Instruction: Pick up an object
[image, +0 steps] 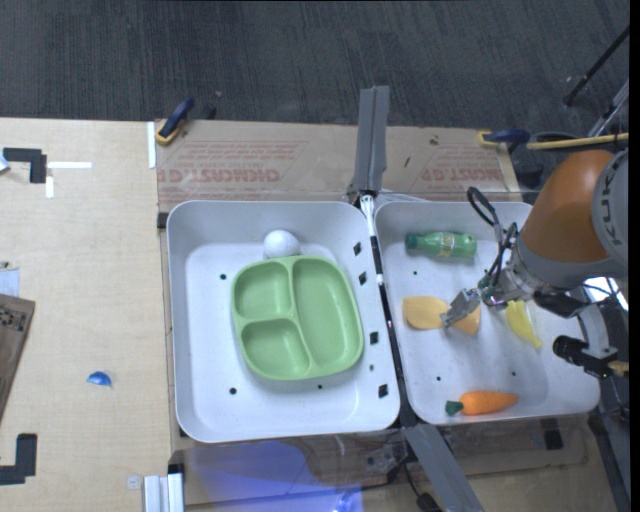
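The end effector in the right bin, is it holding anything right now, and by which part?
It cannot be told. The end effector sits low over the flat yellow-orange chip-shaped piece, at that piece's right edge, but the camera view does not show the piece between its fingertips.

A robotics lab: a pale wooden desk (80, 300) carries two shallow white plastic bins (190, 330) clamped over taped brown cardboard (250, 160), with black corner markers (28, 162), dark carpet (250, 50) beyond the far edge, and a grey-and-orange robot arm (570, 215).

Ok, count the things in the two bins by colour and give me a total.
Green: 2, plate and bottle
White: 1, ball
Yellow: 2, chip-shaped piece and banana-like piece
Orange: 1, carrot
Total: 6
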